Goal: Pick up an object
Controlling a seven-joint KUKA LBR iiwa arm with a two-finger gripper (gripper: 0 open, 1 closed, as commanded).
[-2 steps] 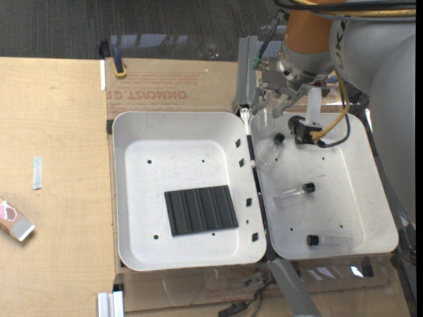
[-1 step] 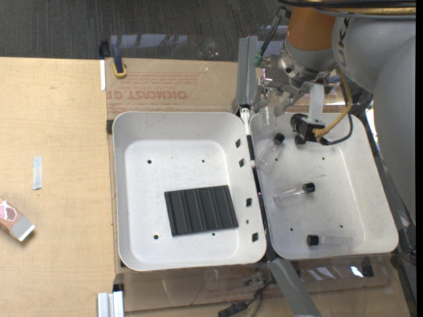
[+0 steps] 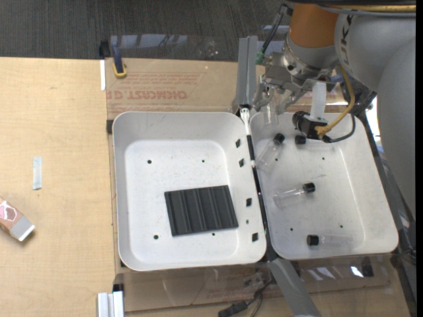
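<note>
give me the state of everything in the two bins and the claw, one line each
claw: over the right bin's far left corner, fingers pointing down, holding nothing visible
black ridged mat: lying flat in the left bin
clear vial with black cap: lying on its side, mid right bin
second capped vial: on its side near the front rim
third vial: lying tilted by the left wall

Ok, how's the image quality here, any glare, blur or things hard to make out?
Camera view: lighting is even and soft, shadows faint; the ribbed black mat in the left bin reads sharply; the clear vials in the right bin nearly vanish against the white, only their black caps stand out; the gripper is cluttered, slightly soft.
</note>
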